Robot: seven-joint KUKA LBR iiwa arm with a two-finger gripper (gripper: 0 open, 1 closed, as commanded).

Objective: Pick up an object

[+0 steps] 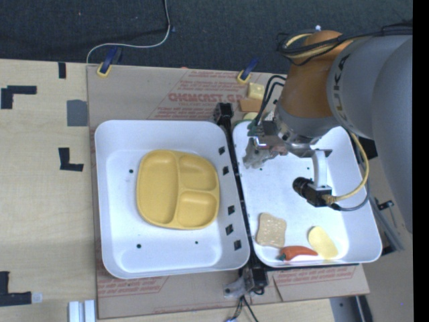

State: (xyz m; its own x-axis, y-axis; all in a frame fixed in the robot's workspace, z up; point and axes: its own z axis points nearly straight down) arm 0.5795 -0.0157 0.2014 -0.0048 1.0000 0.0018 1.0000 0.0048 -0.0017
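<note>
The claw point(258, 149) of the grey arm is seen low over the far left part of the right shallow white bin point(348, 149), close to the divider between the bins, and whether it is open or closed cannot be told; nothing is seen gripped in it. The likeliest things to be picked lie well apart from it at the near end of the same bin: a square tan cracker-like slab point(271, 230), a small red-orange pepper-shaped toy point(297, 252) and a pale yellow rounded piece point(324, 243) just beside it. A miss is judged the main risk, since the claw is set over bare bin floor with nothing under it, and the bin wall may be struck if it is lowered so near the edge. The red-orange toy is laid with its long axis roughly left to right, its thin end pointed towards the slab; a grasp across that axis would be needed. A yellow moulded compartment tray point(177, 188) is seen resting in the left shallow white bin point(117, 146).
</note>
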